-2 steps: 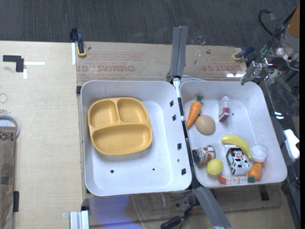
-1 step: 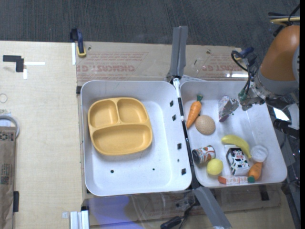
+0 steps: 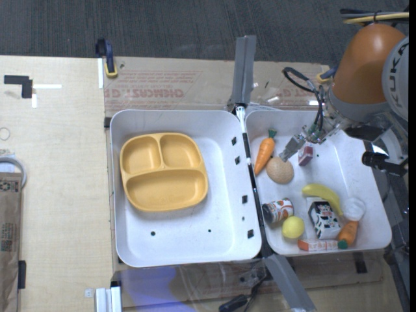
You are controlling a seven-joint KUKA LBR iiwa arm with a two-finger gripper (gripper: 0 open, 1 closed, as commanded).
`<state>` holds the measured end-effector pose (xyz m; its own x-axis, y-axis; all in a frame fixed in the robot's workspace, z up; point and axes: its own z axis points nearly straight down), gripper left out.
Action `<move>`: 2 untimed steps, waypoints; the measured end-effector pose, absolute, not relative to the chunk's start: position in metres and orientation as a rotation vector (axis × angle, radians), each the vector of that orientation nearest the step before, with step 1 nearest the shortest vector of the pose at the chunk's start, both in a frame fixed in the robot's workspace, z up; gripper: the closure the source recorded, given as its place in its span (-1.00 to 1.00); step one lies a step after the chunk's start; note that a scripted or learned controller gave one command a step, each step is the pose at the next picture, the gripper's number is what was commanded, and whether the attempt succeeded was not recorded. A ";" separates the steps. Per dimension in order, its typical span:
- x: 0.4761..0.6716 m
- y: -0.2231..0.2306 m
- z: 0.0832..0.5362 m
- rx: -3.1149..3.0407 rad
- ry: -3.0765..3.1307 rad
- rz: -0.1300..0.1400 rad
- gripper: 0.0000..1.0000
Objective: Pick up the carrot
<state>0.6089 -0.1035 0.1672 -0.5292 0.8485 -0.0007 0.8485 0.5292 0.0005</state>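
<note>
Yellow divided plate in left bin; mirrored red "CHEMC…" print on cardboard behind; carrot lies at right bin's left wall, near gripper, fingers parted, gripping nothing; "KU" on arm.

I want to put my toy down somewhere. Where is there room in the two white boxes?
Left bin: bare floor below and right of the yellow plate. Right bin: crowded in front with the banana, lemon and can; a small bare patch by its right wall, behind the banana.
</note>
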 end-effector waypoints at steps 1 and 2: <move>0.659 -0.014 0.192 1.390 2.816 0.000 -1.00; 0.576 -0.021 0.191 1.324 2.850 -0.001 -1.00</move>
